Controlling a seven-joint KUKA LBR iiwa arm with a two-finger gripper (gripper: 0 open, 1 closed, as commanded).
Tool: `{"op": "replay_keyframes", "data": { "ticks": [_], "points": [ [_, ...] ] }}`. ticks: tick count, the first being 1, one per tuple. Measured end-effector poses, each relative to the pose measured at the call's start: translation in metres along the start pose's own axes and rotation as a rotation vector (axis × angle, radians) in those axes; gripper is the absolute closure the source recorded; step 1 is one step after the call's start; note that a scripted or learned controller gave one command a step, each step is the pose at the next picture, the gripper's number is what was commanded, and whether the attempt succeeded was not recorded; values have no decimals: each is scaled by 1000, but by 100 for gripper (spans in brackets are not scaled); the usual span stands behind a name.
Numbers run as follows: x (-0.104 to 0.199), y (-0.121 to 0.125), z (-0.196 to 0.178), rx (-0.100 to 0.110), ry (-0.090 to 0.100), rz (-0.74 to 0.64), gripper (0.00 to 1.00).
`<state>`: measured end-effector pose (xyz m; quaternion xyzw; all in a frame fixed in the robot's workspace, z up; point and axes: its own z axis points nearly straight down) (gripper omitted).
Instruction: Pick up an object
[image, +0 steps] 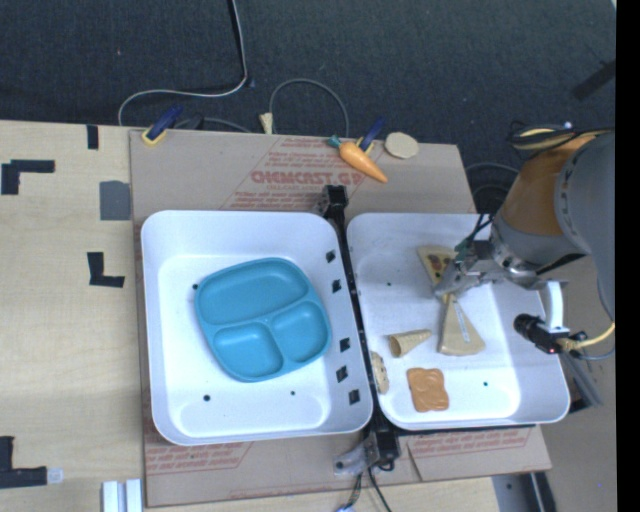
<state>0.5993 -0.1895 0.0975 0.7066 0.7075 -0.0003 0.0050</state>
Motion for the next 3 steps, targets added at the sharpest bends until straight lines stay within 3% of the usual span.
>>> {"op": "replay_keyframes", "data": {
  "ticks": [1,2,3],
  "points": [
    [53,-86,-50,11,10,0,100],
    [79,-54,7,-15,0,0,100],
    [131,-29,-123,-7,8,-7,100]
  ]
}}
